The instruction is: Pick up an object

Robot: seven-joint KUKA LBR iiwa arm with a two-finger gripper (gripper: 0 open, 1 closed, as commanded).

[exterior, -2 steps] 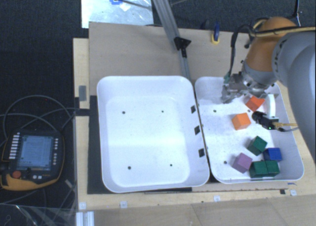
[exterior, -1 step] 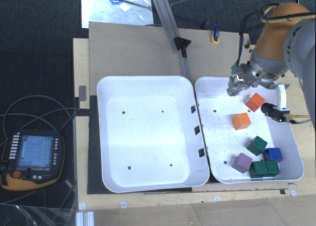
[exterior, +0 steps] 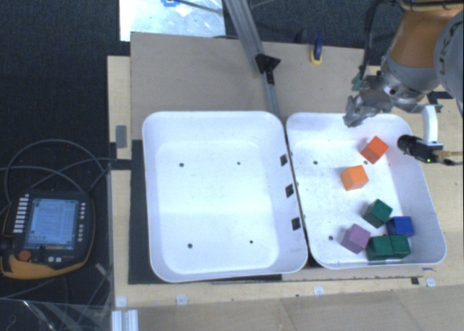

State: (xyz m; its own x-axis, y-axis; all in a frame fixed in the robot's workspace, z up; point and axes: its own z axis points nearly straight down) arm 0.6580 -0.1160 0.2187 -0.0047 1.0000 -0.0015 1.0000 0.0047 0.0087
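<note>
Worktop (exterior: 203, 69), tan board, carried two shallow white bins side by side.

Left bin (exterior: 156, 177): nothing inside but a few small dark marks on its floor.

Right bin (exterior: 304, 177): six blocks, all lying loose on the floor of the bin.
- Large green block (exterior: 387, 247), near front right corner, touching the blue block (exterior: 400, 226) behind it.
- Orange block (exterior: 354, 177), mid-bin, standing apart.
- Second orange block (exterior: 375, 149), tilted on a diagonal, nearer the back wall.
- Small dark green block (exterior: 378, 212), just behind the blue one.
- Purple block (exterior: 356, 238), just left of the large green block.

Arm: grey with orange band, entered from the right. Gripper (exterior: 355, 116) hung over the back edge of the right bin, near the tilted orange block yet apart from it.

Fingers: the view was too small and dark there; whether they stood spread or closed could not be told. Nothing appeared to be between them.

Progress: task judged not yet accomplished. No block lifted; approach, descent, grasp and lift all remained.
</note>
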